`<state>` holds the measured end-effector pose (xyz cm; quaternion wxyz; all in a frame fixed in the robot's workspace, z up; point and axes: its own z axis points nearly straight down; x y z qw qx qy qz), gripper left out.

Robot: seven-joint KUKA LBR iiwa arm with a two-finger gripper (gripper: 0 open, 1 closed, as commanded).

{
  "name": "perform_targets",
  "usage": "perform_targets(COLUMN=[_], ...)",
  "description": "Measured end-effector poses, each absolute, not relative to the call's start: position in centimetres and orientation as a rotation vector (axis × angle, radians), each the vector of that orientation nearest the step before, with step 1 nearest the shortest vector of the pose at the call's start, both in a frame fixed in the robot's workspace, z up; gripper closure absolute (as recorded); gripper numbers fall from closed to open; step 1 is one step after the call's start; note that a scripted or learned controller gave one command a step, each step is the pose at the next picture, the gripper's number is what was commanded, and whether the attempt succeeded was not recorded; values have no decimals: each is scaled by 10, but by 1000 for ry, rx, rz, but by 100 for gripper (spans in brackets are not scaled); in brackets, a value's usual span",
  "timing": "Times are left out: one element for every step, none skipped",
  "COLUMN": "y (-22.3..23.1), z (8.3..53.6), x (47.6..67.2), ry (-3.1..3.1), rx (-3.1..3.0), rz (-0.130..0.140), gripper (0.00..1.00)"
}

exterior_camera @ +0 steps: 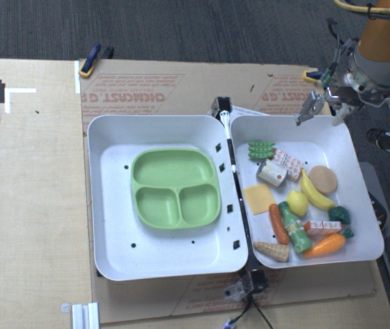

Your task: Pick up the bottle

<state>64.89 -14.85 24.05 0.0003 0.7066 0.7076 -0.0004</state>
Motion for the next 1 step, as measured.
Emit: perform_targets(y=[-149], z=[250], x=[649], ry=[2225], rx=[2215], rz=[-2], gripper=[100])
